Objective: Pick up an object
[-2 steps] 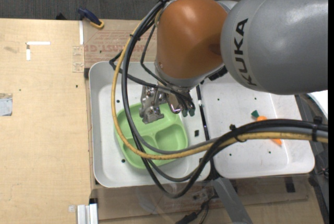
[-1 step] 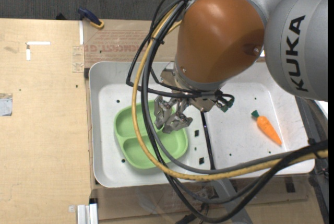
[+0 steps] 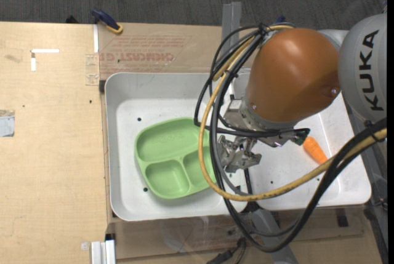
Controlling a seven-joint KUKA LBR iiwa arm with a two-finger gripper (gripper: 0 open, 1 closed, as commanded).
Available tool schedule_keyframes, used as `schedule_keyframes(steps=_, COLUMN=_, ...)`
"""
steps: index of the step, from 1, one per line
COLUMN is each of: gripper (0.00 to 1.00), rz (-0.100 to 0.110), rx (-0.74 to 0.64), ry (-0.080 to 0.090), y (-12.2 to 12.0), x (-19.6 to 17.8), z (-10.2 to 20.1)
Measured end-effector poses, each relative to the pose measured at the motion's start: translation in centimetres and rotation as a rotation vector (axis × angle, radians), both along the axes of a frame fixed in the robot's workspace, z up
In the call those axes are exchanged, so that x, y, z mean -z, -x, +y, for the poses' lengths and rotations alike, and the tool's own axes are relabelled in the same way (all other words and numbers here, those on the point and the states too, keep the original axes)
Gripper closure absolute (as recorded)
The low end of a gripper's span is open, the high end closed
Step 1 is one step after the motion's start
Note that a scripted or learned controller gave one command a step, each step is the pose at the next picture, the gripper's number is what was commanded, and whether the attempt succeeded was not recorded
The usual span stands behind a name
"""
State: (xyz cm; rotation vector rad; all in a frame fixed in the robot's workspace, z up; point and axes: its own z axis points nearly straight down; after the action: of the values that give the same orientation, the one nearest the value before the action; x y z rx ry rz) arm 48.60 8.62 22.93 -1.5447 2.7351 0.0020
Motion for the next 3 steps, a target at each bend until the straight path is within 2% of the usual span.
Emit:
schedule_keyframes(steps=1, gripper=1.00, rz=-0.002, rx=-0.408, ry=-0.002, y=0.8, x=-1.4, z=2.3)
schedule_keyframes(steps=2, gripper=1.00, rz=0.000, rx=0.037, ry=0.000, y=0.8, x=1.3, z=7.0)
schedule_keyframes(steps=3, gripper=1.00, rz=-0.004, rx=0.072, ry=0.000, y=-1.0, x=13.7, z=2.0)
